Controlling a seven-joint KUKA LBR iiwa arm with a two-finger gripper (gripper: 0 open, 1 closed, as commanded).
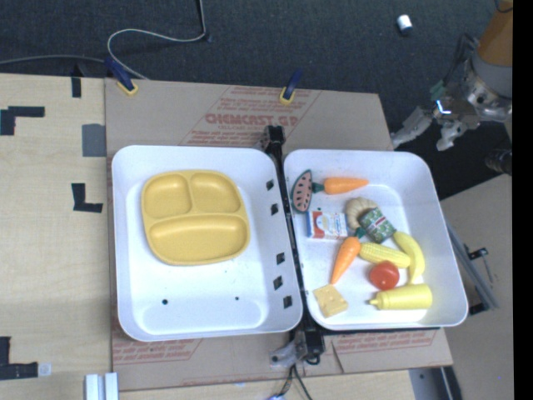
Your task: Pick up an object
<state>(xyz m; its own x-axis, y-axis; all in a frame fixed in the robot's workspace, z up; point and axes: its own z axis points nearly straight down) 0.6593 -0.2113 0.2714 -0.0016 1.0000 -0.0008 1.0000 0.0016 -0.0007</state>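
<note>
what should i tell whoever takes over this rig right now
End effector: above the bench past the right bin's far right corner, fingers spread open, holding nothing.
Right bin: slice of watermelon, two carrots, small carton, bottle, bananas, tomato, cheese, mustard bottle.
Left bin: yellow divided plate.
Done: nothing picked.
Left: descend into the right bin, grasp one object, lift.

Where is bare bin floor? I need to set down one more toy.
Free: the left white bin, its floor strip below the yellow divided plate. Crowded: the right white bin, packed around the orange carrot and red tomato.
</note>
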